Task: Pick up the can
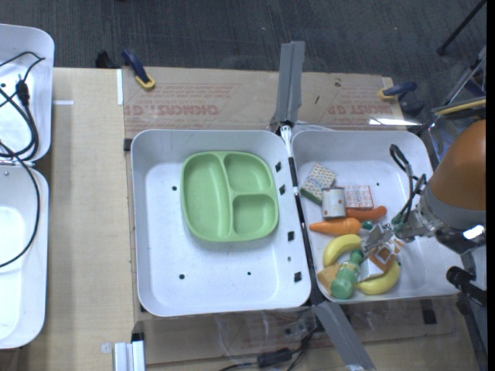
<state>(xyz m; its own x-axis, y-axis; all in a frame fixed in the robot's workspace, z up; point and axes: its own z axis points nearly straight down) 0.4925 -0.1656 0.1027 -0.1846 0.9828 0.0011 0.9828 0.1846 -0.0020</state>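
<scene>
You see the can [333, 202] lying ungrasped in the right bin [418, 147] above the carrot [335, 226], the gripper [384, 242] low nearby, finger state indeterminable, so pickup remains undone.

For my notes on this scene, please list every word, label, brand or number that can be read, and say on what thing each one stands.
Cardboard sheet behind the bins: red printed lettering, seen upside down; too blurred to read with certainty.
Can in the right bin: its label is too small to read.
Small box beside the can: red and white print, too small to read.
Patterned packet: no readable text.
Nothing else carries legible text.
</scene>
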